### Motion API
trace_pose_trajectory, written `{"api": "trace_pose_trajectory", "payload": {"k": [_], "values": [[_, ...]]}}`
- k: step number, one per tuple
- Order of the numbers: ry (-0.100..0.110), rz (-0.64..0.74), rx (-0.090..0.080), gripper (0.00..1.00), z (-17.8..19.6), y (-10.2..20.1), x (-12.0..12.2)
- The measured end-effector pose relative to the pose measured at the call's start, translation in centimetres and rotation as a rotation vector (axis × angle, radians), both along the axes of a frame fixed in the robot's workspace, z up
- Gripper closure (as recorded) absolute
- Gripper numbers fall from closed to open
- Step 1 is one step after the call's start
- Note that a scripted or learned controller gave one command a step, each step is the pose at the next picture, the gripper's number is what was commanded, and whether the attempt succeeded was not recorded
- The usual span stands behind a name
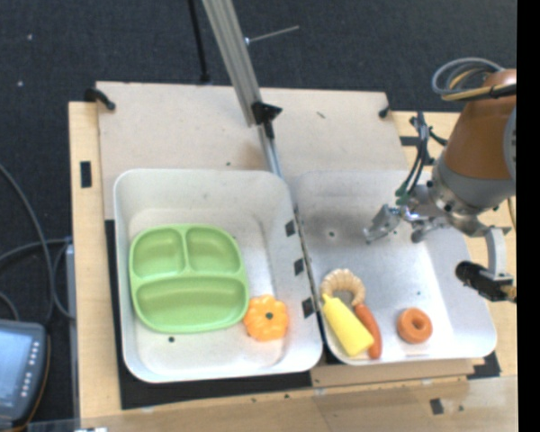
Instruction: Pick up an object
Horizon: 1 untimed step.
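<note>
While the gripper (394, 224) hangs over the right bin's (468, 327) far edge, finger state untellable, the ring (415, 326) is seen nearer the front edge.

A single fixed camera is mounted above the bench (162, 133) and looks down at a slant. It stands far enough back to take in both white bins, the left bin (126, 241) and the right bin (468, 331), plus dark floor beyond the bench. The arm (477, 147) enters from the right of the bench.
</note>
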State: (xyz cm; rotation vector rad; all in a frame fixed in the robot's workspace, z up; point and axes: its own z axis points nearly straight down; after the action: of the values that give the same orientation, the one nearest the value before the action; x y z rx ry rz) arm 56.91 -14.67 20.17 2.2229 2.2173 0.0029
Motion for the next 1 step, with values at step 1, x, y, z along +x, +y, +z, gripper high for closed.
{"api": "trace_pose_trajectory", "payload": {"k": [1], "values": [[0.0, -0.001, 0.0, 0.0, 0.0, -0.01, 0.0]]}}
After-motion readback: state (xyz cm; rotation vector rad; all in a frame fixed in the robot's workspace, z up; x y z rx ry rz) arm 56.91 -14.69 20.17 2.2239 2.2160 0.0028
